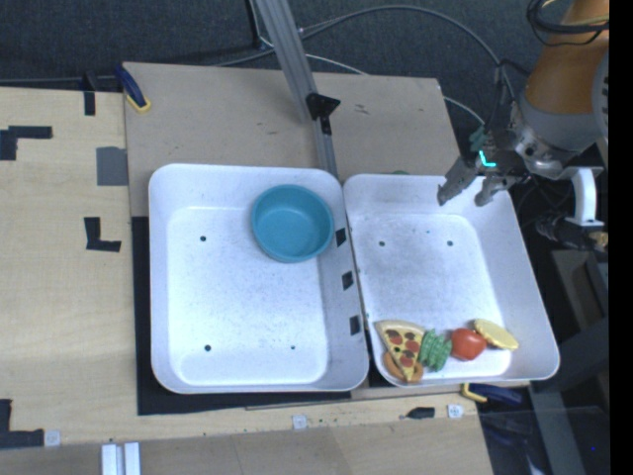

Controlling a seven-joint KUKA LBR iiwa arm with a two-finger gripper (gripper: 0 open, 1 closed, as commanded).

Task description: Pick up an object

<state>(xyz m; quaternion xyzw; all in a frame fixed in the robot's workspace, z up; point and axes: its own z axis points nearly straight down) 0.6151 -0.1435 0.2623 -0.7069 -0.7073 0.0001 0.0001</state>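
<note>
Toy food (435, 344) lies in the right bin's near corner, well apart from the parted, empty fingers (452, 187).

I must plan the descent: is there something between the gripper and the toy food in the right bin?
Nothing visible. The gripper hovers at the far right corner of the right bin; only bare floor separates it from the pizza slice, green piece, tomato and yellow piece along the near edge.
</note>
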